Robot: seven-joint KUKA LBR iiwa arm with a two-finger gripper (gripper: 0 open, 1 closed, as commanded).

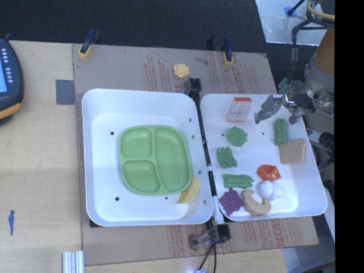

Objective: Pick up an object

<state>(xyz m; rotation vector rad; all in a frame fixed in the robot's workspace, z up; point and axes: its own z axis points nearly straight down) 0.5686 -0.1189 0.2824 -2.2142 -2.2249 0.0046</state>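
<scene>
the gripper hangs with fingers apart and empty at upper right, above the right bin; nothing is picked yet.

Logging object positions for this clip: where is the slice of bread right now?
The slice of bread lies in the right bin, near its right wall, just below the green pickle-like piece and above the red piece.
</scene>
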